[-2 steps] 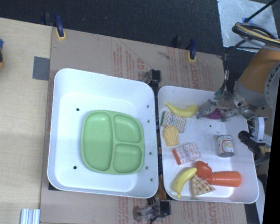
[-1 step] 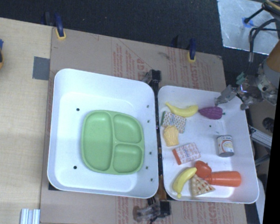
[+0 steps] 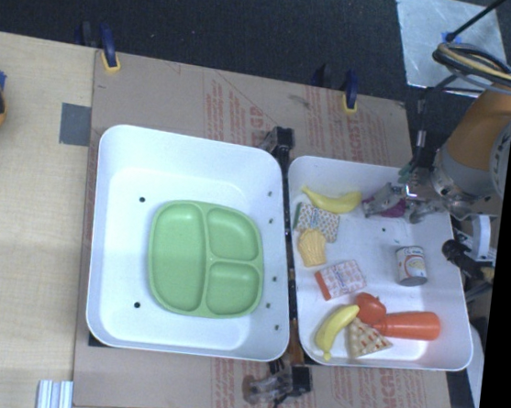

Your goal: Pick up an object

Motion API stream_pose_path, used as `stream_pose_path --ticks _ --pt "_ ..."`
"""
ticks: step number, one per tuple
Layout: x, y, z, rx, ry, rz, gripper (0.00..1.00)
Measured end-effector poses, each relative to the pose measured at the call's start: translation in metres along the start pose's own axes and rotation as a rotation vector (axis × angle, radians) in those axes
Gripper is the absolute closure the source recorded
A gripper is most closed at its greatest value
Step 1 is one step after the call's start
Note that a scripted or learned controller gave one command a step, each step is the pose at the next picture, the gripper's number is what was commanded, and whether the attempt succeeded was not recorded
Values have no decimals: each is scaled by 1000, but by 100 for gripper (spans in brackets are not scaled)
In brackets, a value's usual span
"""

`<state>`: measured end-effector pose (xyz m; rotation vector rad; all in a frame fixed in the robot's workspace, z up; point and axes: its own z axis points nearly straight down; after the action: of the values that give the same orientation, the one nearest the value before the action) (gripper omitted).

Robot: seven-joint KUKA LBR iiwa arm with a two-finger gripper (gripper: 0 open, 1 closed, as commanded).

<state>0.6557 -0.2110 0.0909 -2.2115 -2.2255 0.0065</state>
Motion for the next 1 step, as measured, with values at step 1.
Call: stream_pose_path --ticks 1 --pt "17 0 -1 -1 0 0 0"
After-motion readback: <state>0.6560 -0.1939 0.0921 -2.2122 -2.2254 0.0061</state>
